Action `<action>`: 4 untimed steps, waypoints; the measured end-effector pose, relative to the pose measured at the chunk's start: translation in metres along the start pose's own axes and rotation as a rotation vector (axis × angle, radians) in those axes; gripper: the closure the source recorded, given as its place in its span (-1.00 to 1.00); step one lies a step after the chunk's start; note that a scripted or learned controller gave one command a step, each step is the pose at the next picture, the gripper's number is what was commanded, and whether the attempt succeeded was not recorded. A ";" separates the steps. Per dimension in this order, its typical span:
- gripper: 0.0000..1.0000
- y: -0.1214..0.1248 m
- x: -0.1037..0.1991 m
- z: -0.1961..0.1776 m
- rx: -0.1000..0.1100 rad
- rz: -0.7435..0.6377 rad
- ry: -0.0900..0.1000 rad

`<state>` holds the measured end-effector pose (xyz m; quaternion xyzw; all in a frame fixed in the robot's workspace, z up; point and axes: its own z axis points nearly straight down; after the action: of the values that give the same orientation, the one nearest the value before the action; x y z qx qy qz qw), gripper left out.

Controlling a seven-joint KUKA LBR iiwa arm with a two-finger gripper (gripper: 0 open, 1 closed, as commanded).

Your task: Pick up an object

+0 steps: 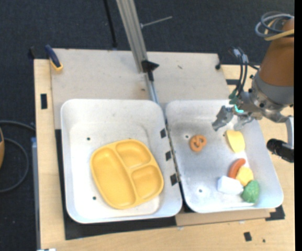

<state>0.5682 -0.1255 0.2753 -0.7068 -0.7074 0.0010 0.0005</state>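
Left bin [77, 119]: holds 1 yellow divided plate [127, 172] with 3 compartments, lying flat toward the near side. Nothing else in it.

Right bin [192, 195]: 1 small brown pretzel-shaped piece [197, 143] sits alone near the middle. Further right, a pale yellow wedge [235, 140] lies near the far-right part of the bin. Below it, a cluster at the near-right corner: a red piece [236, 166], a yellow piece [244, 175], a white block [228, 185] and a green lump [250, 192], all touching or nearly so.

Gripper [229, 118]: hangs over the far-right part of the right bin, just beyond the yellow wedge and to the right of the pretzel piece. Claw state: cannot tell at this resolution. Nothing visible between its tips.

Step in hand, as judged: approach, before any grasp. No item is lifted; all 6 rest on the bin floor.

Next move calls for: choosing 1 target. The wedge is nearest; the pretzel piece is the most isolated, so likely the cleanest grab. The clustered 4 risk a crowded pinch.
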 end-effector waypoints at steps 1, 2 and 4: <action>-1.00 0.001 0.000 -0.002 -0.003 -0.001 -0.001; -1.00 -0.001 0.007 0.044 0.000 0.000 0.000; -1.00 -0.011 0.003 0.144 0.002 0.002 0.000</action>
<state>0.5569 -0.1225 0.1313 -0.7075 -0.7067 0.0018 0.0013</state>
